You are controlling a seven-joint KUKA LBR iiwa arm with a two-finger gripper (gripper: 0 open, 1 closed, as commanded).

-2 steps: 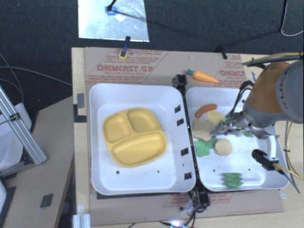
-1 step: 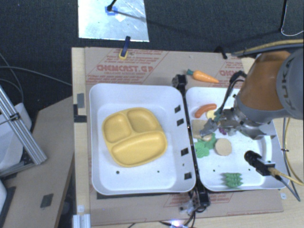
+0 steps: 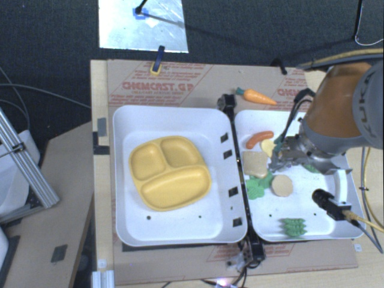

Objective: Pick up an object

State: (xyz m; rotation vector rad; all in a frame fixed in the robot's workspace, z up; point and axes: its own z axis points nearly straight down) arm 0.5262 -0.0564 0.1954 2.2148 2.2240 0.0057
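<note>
The likeliest target is the tan block (image 3: 254,164), lying just left of the gripper (image 3: 277,161) in the right bin (image 3: 336,230), with a green piece (image 3: 258,188) below it and a round disc (image 3: 282,186) just below the gripper. To do this well, the gripper should come down on one item alone, since they crowd together. Whether the gripper is open or holds anything I cannot tell; the wrist hides it. A sausage (image 3: 259,138) lies above.

Dark carpet floor (image 3: 48,35); a shiny metal sheet (image 3: 143,15) lies on it (upper left); cardboard-covered bench (image 3: 180,83).
</note>
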